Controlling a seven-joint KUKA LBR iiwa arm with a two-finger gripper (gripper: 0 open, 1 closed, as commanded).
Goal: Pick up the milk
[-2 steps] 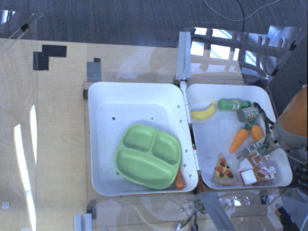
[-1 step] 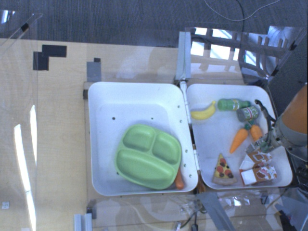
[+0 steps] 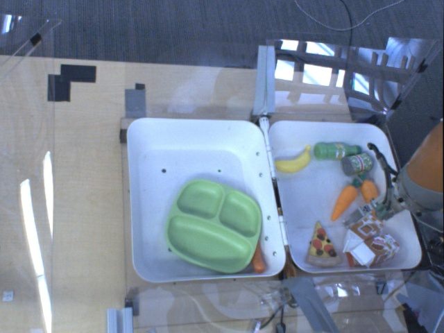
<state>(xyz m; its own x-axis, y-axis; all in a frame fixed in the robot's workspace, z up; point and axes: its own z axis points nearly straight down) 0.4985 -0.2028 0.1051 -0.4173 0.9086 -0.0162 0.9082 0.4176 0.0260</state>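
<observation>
At the right bin's [image 3: 409,186] far right edge the hand [image 3: 383,205], its state impossible to tell, hangs just above the boxy, glossy-printed milk [image 3: 373,245] lying in the near right corner, beside a tapered orange carrot [image 3: 343,201] and a wedge-shaped pizza slice [image 3: 320,244].

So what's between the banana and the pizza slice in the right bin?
In the camera view, bare white bin floor lies between the banana and the pizza slice; the carrot sits off to the right.

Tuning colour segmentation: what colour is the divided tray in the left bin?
Light green divided plastic tray, clearest in the camera view.
</observation>
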